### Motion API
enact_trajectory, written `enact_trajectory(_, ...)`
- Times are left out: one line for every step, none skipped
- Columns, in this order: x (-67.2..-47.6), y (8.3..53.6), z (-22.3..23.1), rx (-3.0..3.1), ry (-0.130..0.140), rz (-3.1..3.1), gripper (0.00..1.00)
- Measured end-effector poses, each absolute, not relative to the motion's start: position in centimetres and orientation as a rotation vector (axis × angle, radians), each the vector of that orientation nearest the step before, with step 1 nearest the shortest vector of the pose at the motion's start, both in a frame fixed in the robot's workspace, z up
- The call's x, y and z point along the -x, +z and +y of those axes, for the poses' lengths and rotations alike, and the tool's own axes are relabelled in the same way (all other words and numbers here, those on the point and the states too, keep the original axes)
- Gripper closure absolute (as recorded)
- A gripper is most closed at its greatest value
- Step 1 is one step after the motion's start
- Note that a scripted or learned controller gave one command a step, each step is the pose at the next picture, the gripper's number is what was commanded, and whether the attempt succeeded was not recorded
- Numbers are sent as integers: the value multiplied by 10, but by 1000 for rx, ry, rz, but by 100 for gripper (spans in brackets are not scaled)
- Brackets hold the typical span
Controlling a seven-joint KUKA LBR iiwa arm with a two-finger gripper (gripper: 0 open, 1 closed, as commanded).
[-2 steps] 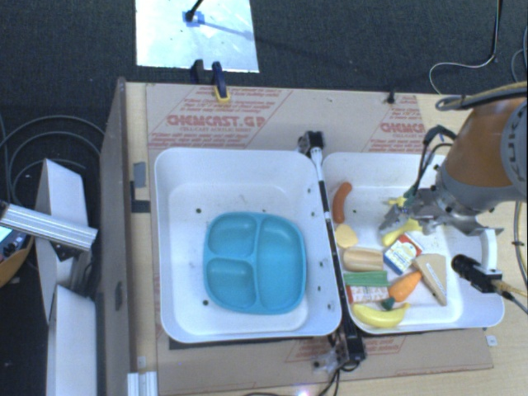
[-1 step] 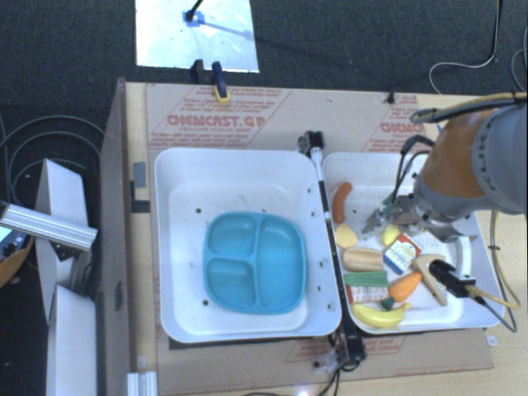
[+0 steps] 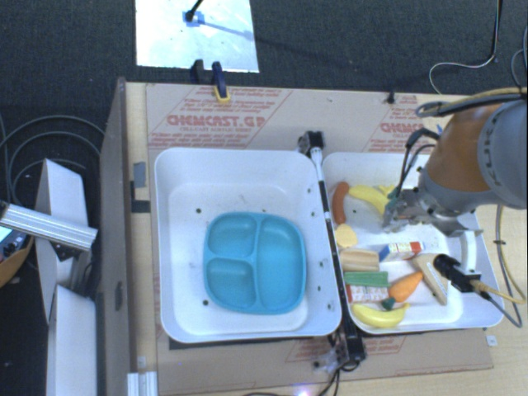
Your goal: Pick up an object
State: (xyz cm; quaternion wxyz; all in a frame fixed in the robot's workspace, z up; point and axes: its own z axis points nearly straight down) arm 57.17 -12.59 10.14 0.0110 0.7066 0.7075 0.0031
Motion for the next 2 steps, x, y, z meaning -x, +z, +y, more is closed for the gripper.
enact_trajectory(-571, 101, -126, -2206, 9, 2208, 0)
enact_trajectory(-619, 96, -126, -2212, 6, 2224, 0)
